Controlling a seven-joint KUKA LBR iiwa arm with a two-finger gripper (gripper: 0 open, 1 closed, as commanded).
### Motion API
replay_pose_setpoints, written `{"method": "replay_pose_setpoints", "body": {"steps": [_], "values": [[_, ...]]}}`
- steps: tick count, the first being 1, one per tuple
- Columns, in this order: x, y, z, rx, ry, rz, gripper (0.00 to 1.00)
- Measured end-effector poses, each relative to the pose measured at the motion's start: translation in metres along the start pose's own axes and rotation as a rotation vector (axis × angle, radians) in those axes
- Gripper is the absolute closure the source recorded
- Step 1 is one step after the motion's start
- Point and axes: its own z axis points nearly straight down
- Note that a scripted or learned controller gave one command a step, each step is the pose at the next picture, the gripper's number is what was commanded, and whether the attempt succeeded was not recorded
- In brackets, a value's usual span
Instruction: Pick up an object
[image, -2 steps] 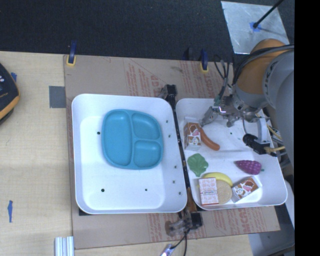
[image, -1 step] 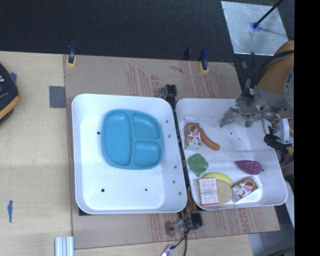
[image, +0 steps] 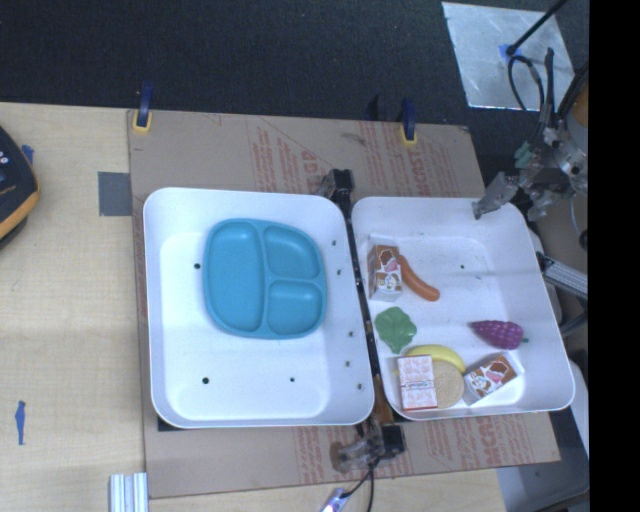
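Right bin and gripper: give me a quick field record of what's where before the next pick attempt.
gripper: above the right bin's far right corner, nothing seen in it
right bin: small carton, orange carrot, green leaf, purple grapes, banana, red box, second carton
left bin: blue divided plate

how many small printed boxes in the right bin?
3. One small printed box upper left beside the hot dog, one at the front edge, one front right, below the grapes.
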Motion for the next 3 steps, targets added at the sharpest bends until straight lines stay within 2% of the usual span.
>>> {"method": "replay_pose_setpoints", "body": {"steps": [1, 2, 3], "values": [[0.042, -0.078, 0.075, 0.007, 0.001, 0.0, 0.0], [0.064, -0.02, 0.141, 0.005, -0.001, -0.002, 0.0], [-0.011, 0.013, 0.108, 0.002, 0.0, 0.002, 0.0]]}}
